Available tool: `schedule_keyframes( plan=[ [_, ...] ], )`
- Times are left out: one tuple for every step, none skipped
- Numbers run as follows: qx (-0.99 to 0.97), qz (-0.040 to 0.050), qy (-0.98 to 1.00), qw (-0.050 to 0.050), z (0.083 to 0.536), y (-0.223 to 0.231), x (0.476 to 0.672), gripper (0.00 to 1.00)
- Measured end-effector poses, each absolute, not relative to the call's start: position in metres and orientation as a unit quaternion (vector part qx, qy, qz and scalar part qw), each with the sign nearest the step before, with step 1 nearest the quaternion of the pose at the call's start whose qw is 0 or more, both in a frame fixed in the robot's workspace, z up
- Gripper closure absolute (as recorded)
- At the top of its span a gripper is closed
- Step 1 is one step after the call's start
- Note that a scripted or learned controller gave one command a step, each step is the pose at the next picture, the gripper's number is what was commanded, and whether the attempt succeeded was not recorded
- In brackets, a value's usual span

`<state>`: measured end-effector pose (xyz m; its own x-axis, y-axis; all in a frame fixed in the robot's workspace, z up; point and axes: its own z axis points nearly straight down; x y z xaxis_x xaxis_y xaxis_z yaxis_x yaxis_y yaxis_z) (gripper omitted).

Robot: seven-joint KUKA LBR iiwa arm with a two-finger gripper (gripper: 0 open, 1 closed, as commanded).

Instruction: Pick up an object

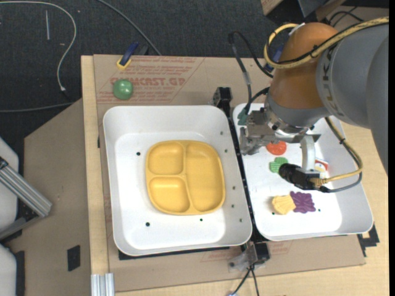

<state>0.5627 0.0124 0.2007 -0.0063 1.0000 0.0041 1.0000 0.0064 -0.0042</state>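
Arm: I reach in from the right, grey with my orange band, hanging over the right bin [355, 217].
Fingers [285, 145]: I'm down low in the right bin's upper part, above the little toys; whether I'm spread or closed I cannot tell from this angle, and I see nothing clearly gripped.
Red piece [277, 147]: it sits just beneath my wrist, partly hidden by me.
Green piece [277, 164]: it lies just below the red one, near a black cable fitting.
Purple piece [302, 202]: grape-like, it lies toward the near side of the right bin.
Yellow piece [282, 205]: it touches the purple one on its left.
Left bin [120, 140]: it holds a yellow divided plate [185, 176] with three compartments, lying flat in the middle.
Green ball [123, 89]: it sits out on the counter [166, 79], beyond the left bin's far corner.
Blue and yellow clip [128, 55]: it lies at the far edge of the counter, near the ball.
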Motion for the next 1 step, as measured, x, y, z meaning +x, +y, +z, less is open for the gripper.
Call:
schedule_keyframes(
  plan=[
    [-0.705, -0.001, -0.709, 0.002, 0.2214, 0.0637, 0.5437, 1.0]
  ],
)
